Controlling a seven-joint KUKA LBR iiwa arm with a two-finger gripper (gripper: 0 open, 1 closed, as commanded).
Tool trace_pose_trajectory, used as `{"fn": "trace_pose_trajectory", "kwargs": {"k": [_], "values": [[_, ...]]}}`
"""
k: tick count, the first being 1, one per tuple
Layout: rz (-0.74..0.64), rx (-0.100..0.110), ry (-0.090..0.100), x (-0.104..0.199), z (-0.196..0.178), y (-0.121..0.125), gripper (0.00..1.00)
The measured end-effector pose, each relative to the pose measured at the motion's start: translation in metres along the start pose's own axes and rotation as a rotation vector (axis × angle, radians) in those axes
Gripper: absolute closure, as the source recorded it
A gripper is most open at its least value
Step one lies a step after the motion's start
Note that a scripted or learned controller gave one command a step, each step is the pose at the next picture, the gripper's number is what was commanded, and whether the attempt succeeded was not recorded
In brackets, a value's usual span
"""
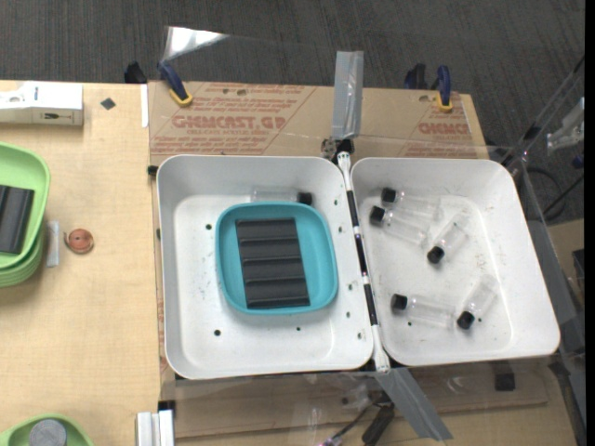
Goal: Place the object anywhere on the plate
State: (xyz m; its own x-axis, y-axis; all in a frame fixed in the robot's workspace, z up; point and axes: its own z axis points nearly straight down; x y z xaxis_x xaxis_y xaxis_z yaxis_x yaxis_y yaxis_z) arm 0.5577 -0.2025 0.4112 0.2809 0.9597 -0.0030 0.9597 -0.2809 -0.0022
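A teal square plate (226, 249) sits in the middle of the left white bin (186, 333). A black ridged insert (271, 263) lies on the plate. Just behind the plate's far edge lies a clear vial (279, 195) on its side, its black cap (304, 197) pointing right. The right white bin (521, 333) holds several clear vials with black caps, among them one at the top left (404, 200), one in the middle (446, 240) and one at the front (423, 310).
A green dish (23, 258) with a dark block sits at the left edge of the wooden bench. A small brown disc (80, 241) lies beside it. A white box (42, 105) is at the back left. Cardboard (242, 110) with clamps lies behind the bins.
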Motion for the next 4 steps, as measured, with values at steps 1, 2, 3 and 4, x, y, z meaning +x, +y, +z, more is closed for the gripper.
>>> {"fn": "trace_pose_trajectory", "kwargs": {"k": [1, 2, 3, 4], "values": [[0.0, 0.0, 0.0, 0.0002, 0.0002, 0.0, 0.0], [0.0, 0.0, 0.0, 0.0002, 0.0002, 0.0, 0.0], [0.0, 0.0, 0.0, 0.0002, 0.0002, 0.0, 0.0], [0.0, 0.0, 0.0, 0.0002, 0.0002, 0.0, 0.0]]}}
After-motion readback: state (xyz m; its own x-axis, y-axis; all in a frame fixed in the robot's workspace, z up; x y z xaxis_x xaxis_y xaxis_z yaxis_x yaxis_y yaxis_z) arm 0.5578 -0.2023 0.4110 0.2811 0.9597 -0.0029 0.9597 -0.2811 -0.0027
